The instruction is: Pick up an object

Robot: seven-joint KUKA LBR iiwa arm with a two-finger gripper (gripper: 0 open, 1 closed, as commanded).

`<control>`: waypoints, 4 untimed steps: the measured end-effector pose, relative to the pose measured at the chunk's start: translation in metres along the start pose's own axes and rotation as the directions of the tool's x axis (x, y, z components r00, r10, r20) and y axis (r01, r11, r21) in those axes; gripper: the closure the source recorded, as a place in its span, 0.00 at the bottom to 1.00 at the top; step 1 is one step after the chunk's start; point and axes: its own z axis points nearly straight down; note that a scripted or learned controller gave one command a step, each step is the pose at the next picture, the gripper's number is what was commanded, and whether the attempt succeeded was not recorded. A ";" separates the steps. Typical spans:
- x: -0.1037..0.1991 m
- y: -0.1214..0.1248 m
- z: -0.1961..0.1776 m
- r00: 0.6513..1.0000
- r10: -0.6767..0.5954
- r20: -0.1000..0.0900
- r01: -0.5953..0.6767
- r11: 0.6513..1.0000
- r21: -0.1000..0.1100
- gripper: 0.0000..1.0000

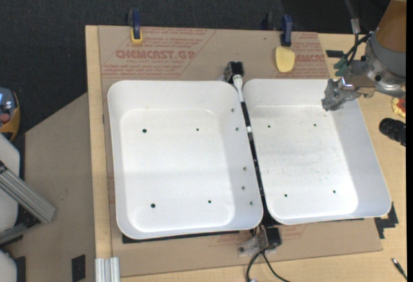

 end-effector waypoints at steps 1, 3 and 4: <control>0.052 0.027 0.038 1.000 -0.009 -0.006 0.009 1.000 0.010 1.00; 0.162 0.100 0.008 1.000 -0.010 -0.006 0.010 1.000 0.011 1.00; 0.162 0.078 -0.041 1.000 -0.005 -0.004 0.005 1.000 0.000 1.00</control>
